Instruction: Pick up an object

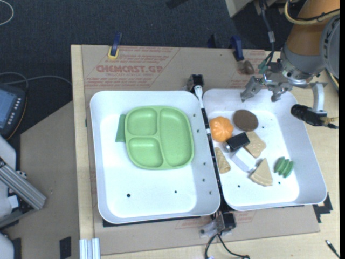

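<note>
My gripper point(263, 92) hangs over the far edge of the right bin point(302, 166), its two fingers spread open with nothing between them. Below it in that bin lie a brown round disc point(246, 120), an orange fruit point(221, 128), a black block point(237, 142), a tan cracker point(256, 146), a white bar point(242, 159), a tan wedge point(262, 174), a tan strip point(222, 161) and a green pod point(283, 167). The disc is the nearest thing to the gripper, apart from it.
The left bin point(108, 182) holds a green divided plate point(159, 136). A black clip point(195, 81) sits at the far end of the seam between the bins. Blue clamps point(236, 47) hold the cardboard at the bench's far edge.
</note>
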`<state>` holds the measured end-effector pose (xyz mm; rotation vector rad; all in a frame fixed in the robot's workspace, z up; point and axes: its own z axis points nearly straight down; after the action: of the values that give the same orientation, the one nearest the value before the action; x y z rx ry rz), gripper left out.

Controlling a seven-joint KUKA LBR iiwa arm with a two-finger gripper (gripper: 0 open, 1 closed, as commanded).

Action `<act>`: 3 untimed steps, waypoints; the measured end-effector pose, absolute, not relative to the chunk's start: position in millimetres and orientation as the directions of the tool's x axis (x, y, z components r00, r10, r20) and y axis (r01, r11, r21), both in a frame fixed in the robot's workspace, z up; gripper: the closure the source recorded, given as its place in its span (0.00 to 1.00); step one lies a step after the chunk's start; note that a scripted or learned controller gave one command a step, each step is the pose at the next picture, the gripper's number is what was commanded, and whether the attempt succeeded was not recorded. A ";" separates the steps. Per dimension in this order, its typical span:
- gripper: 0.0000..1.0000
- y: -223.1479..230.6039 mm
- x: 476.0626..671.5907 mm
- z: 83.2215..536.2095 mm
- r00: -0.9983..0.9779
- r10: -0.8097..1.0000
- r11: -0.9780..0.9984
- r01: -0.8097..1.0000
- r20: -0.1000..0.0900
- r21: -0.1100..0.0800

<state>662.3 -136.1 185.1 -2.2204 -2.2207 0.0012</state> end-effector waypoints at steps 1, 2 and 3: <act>0.00 -143.0 658.5 140.1 0.000 1.000 0.000 1.000 0.000 -0.003; 0.00 -142.1 657.8 87.1 -0.001 1.000 0.001 1.000 0.001 -0.006; 1.00 -142.4 660.5 103.1 -0.002 1.000 0.002 1.000 -0.001 0.004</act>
<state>660.5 -142.4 103.1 -2.2223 -2.2259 -0.0034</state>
